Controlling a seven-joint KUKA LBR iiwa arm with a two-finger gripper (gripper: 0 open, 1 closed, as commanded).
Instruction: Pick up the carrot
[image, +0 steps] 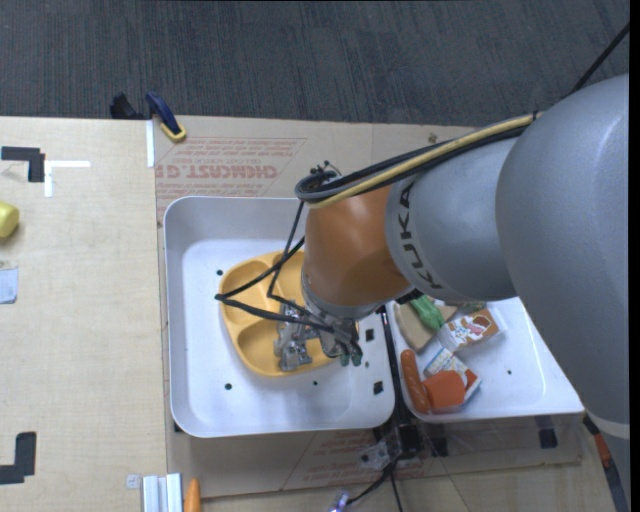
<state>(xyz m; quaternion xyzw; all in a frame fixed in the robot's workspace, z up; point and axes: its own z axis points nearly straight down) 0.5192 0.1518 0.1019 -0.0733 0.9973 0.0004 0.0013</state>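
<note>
The grey arm (520, 210) reaches in from the right and bends down over the left bin (190, 300), its orange band (350, 250) covering much of that bin's far right part. Below the band the gripper (296, 350) hangs over a yellow divided plate (250, 320) that lies in the middle of the left bin, toward its right wall. The gripper's metal parts sit just over the near right part of the plate, but the view is too cluttered there to tell whether it is released or clenched, and nothing can be seen caught in it. Black cables (260, 285) run from the wrist across the plate toward the bin's left side. The carrot (411, 385) lies in the right bin (540, 385), close along that bin's left wall near its near-left corner, a slim orange shape lying roughly parallel to the wall. Just beside it, toward the bin's middle, rests an orange and white packet (452, 385), and behind that a white carton with red print (470, 330). A green item (428, 312) lies at the far left part of the right bin, partly under the arm. The gripper is in the other bin from the carrot, with the wall between the bins separating them. On the bench's far left edge sits a small yellow object (6, 220).
</note>
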